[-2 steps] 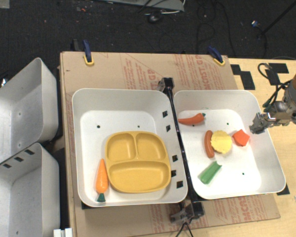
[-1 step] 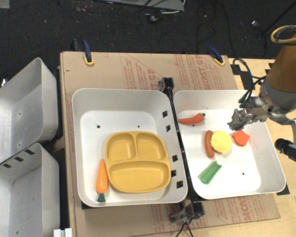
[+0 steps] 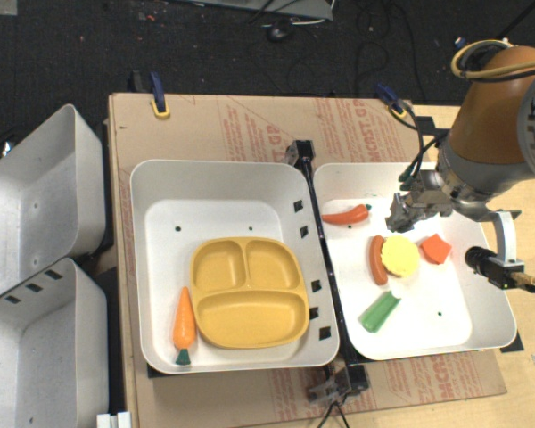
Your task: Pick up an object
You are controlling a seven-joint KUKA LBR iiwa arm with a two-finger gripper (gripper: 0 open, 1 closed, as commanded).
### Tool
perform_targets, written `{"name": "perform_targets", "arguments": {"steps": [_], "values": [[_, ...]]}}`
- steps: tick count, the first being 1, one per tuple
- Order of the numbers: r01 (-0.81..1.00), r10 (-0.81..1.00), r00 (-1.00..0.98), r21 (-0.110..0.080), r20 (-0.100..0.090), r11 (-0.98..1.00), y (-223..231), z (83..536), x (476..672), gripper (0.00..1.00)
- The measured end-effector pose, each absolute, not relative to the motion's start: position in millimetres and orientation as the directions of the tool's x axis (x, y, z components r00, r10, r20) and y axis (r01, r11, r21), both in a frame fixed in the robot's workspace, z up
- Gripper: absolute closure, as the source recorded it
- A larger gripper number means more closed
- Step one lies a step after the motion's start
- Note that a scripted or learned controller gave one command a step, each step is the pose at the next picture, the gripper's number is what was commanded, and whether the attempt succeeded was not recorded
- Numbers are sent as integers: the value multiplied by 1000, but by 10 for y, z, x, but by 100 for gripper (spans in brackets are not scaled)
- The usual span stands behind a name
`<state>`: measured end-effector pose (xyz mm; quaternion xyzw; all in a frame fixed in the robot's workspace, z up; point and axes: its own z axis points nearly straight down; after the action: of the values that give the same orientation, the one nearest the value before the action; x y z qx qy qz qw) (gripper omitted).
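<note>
Camera view blurs fingers above yellow disc.

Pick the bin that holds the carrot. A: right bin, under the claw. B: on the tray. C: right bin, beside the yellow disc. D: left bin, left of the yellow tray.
D: the carrot lies in the left bin, beside the tray's left edge.

Claw low, arm from right

One fixed camera looks down at a slant on both white bins, arm entering from the right.
</note>
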<state>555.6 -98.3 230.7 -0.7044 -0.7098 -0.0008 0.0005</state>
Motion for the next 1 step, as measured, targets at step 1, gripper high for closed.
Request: {"name": "perform_targets", "arguments": {"steps": [1], "values": [[1000, 1000, -7, 1, 1, 7, -541, 2241, 5755, 100]]}}
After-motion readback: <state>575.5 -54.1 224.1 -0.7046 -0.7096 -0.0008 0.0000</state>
